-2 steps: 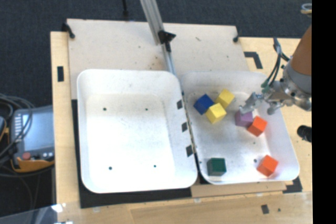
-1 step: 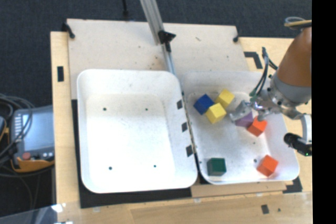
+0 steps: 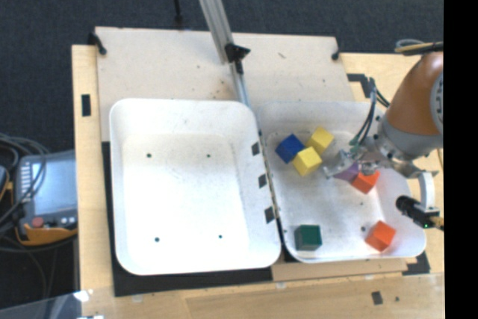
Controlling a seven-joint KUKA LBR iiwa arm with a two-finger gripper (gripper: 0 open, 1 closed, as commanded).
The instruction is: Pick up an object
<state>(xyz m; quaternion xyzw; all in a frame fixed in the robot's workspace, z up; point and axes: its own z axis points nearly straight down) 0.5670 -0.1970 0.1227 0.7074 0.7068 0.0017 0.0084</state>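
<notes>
Arm w/ orange band is reaching in from 3 o'clock, and its gripper point(image 3: 345, 166) is sitting low inside the right bin point(image 3: 328, 254), near that bin's centre. Can't tell how wide the claw is standing or whether it's gripping anything; a purple block point(image 3: 348, 174) is lying right at its tip, partly hidden. An orange block point(image 3: 364, 181) is touching the purple one at its 4 o'clock side. At 9 o'clock from the gripper a yellow cube point(image 3: 307, 160) is resting against a blue cube point(image 3: 289, 148), w/ a second yellow cube point(image 3: 322, 139) just beside them at 1 o'clock. A green cube point(image 3: 308, 237) is sitting at the bin's 7 o'clock edge, another orange cube point(image 3: 380, 235) at 5 o'clock. The left bin point(image 3: 123, 123) is lying alongside, at 9 o'clock
</notes>
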